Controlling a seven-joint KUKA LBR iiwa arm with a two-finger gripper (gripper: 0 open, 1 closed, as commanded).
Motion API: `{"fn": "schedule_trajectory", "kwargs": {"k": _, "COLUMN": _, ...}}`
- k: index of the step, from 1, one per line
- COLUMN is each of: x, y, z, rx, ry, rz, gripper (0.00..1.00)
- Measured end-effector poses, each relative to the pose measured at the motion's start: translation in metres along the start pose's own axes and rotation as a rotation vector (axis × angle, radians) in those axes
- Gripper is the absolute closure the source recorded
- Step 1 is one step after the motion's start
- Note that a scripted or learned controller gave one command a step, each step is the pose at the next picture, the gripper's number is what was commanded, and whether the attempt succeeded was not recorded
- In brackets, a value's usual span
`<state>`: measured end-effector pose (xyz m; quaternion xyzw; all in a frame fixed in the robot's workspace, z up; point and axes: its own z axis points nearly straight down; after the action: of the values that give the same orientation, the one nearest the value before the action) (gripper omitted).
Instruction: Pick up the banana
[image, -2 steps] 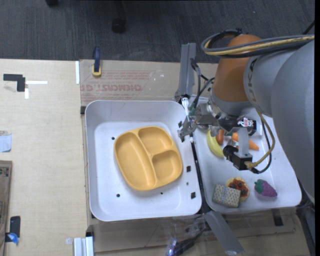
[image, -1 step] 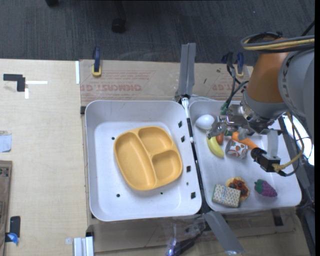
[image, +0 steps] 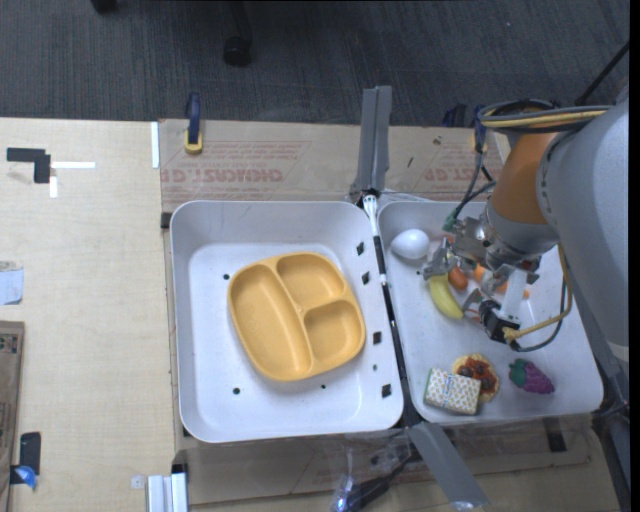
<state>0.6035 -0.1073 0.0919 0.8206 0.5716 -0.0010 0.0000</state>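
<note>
1. Yellow marks the target: the banana (image: 445, 298) lies in the right bin (image: 575, 400), just beside and slightly below-left of the end effector (image: 468, 278), which hangs low over it. Whether they touch cannot be told from this slanted view.

2. How far the end effector is open, and whether it has hold of anything, cannot be told; wrist hardware and cables hide its tips. No part of the banana is seen gripped, so the pick should be judged not yet secured.

3. Crowding is the first risk. A white egg-like object (image: 410, 243) sits just up-left of the end effector, and a small orange item (image: 458, 279) lies right under it, next to the banana. A close here may catch the wrong piece or pinch two at once.

4. Curved and smooth, the banana may roll or slide toward the wall dividing the bins if only one side is pressed, leaving nothing to grip.

5. A loose cable (image: 535, 325) trails below-right of the end effector; it could drag across the bin floor and disturb things.

6. Farther off, below the end effector, the cracker-like square (image: 452, 391), the pizza-like piece (image: 477, 371) and the purple grapes (image: 532, 376) seem safely apart from the grasp.
</note>
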Motion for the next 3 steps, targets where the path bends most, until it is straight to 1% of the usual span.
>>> {"fn": "schedule_trajectory", "kwargs": {"k": 1, "x": 0.0, "y": 0.0, "z": -0.009, "rx": 0.002, "ry": -0.003, "rz": -0.003, "gripper": 1.0}}
{"fn": "schedule_trajectory", "kwargs": {"k": 2, "x": 0.041, "y": 0.04, "z": -0.1, "rx": -0.001, "ry": -0.001, "rz": 0.057, "gripper": 1.0}}
{"fn": "schedule_trajectory", "kwargs": {"k": 3, "x": 0.01, "y": 0.055, "z": -0.123, "rx": 0.0, "ry": -0.001, "rz": 0.088, "gripper": 1.0}}
